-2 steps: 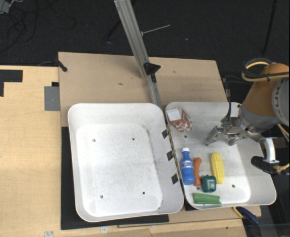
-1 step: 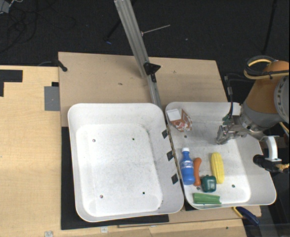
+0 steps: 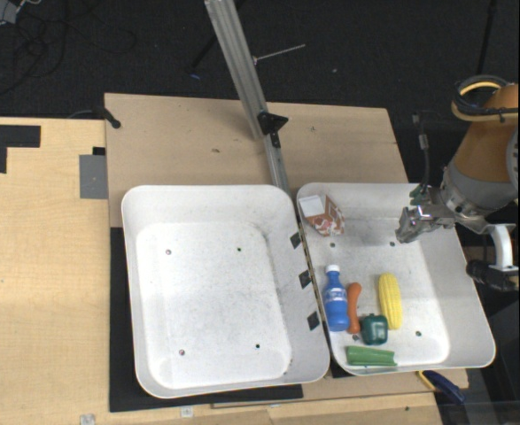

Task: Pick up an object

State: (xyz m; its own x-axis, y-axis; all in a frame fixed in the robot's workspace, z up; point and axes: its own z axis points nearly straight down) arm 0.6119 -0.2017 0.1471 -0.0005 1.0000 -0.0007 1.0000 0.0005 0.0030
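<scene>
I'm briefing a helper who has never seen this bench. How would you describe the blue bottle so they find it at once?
Look in the right-hand bin of the two white ones. Along its left wall, near the divider, stands a cluster of small items; the blue bottle is the leftmost. It alone is blue with a white cap, next to an orange carrot and a yellow corn cob.

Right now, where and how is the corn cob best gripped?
Take the corn cob across its middle, coming straight down from above. It lies flat and lengthwise, with bare bin floor on its right; the carrot lies close on its left, so fingers should close across the narrow width.
</scene>
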